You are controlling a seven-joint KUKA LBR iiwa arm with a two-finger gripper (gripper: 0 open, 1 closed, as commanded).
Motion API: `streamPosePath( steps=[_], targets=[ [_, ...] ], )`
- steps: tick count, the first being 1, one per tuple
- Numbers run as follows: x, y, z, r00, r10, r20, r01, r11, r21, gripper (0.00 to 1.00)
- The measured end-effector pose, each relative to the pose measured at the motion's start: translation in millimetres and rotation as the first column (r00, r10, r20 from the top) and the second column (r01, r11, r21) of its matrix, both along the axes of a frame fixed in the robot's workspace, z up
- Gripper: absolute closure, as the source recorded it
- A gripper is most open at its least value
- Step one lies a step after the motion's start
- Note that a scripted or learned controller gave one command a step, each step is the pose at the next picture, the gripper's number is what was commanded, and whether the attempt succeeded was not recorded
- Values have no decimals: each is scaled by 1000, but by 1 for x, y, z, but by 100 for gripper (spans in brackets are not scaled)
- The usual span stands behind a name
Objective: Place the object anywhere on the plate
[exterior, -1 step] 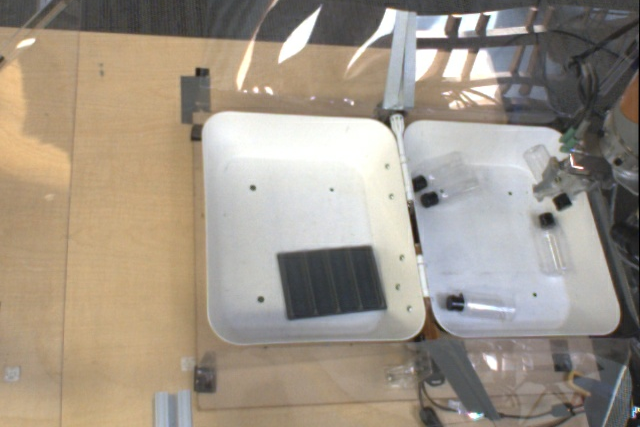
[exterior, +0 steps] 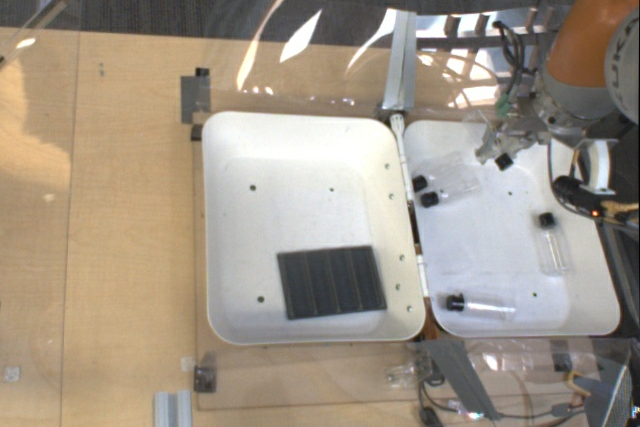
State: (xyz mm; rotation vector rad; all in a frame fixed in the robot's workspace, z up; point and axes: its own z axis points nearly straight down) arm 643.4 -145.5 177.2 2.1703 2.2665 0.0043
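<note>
**Gripper at the far corner of the right bin, plate well away in the left bin**

Two white bins are seen side by side on the bench. In the left bin (exterior: 230, 215), a dark ribbed rectangular plate (exterior: 331, 281) is laid flat near the front edge, its long axis running roughly left to right. In the right bin (exterior: 590, 315), several small clear vials with black caps are scattered: one along the front edge (exterior: 478, 304), lying left to right; one near the right wall (exterior: 550, 243), lying front to back; and two near the dividing wall (exterior: 424, 191), with something clear beside them.

The gripper (exterior: 503, 143) is seen over the far part of the right bin, below the arm's orange band (exterior: 590, 15). Whether the jaws are apart or together cannot be told; the tip is small and tangled with cables. A small dark piece (exterior: 503, 161) is seen just under the tip, but whether it is a vial cap or part of the tool cannot be settled, so no hold can be claimed.

The coming move is judged to turn on one relation: the plate lies to the left of the gripper and towards the front, across the dividing wall. Any object taken from the right bin would have to be lifted over that wall before being lowered.
</note>
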Motion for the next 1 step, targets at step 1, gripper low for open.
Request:
streamPosePath(
  steps=[1],
  targets=[
    [27, 78, 10, 986, 164, 4, -164, 987, 0, 100]
  ],
)
